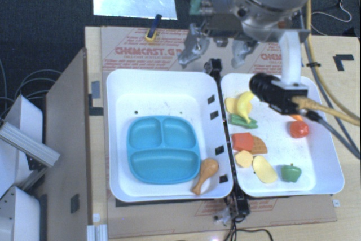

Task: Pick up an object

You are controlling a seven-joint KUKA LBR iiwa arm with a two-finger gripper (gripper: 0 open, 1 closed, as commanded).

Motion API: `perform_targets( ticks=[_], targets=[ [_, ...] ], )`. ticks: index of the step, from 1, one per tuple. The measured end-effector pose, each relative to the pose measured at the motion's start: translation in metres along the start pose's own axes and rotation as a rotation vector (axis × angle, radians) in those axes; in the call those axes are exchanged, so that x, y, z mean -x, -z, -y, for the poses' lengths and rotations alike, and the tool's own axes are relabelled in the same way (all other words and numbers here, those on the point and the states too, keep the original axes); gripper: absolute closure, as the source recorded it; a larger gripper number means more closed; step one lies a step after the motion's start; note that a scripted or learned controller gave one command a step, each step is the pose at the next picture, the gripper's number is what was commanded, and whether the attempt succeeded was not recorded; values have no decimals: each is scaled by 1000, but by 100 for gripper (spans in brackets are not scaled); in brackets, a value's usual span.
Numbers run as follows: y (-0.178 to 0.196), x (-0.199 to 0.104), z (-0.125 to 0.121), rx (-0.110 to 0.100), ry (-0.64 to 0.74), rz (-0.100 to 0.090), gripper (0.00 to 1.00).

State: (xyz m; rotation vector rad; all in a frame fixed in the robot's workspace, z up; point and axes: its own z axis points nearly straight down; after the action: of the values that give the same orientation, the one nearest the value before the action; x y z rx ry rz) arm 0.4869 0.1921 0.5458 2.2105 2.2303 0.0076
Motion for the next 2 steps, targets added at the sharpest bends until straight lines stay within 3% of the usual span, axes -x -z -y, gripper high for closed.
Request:
perform_targets(
  ticks=[1,2],
  targets=[
    [0,0,0,0,0,0,0],
    [-12,-44,0,-4,-2,1,0]
  ],
)
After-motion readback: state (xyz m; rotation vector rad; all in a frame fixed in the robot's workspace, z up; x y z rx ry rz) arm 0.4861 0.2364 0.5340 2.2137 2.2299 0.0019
